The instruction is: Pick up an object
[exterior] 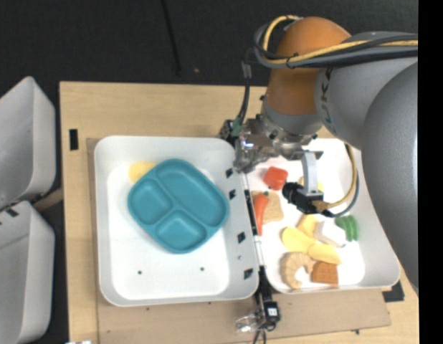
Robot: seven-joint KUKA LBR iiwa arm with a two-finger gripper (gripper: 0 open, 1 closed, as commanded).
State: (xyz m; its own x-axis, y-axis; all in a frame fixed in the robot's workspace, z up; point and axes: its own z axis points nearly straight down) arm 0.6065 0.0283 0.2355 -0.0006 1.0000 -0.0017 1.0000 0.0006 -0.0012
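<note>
My gripper (pixel 276 158) hangs below the orange band, over the far left part of the right bin (pixel 372 264). Directly under it lies a small red block (pixel 276 177). Toward the near side lie an orange carrot piece (pixel 260 208), a tan cracker (pixel 274 209), yellow pieces (pixel 299 240), a green piece (pixel 348 227), a pale shrimp-like piece (pixel 296 268) and a brown waffle piece (pixel 325 272). I see nothing held.
The left bin (pixel 114 264) holds a teal divided plate (pixel 178 203) with a yellow object (pixel 140 170) partly tucked under its far left edge. The ridge between the bins (pixel 246 228) runs just left of the carrot. The grey arm covers the right bin's far right corner.
</note>
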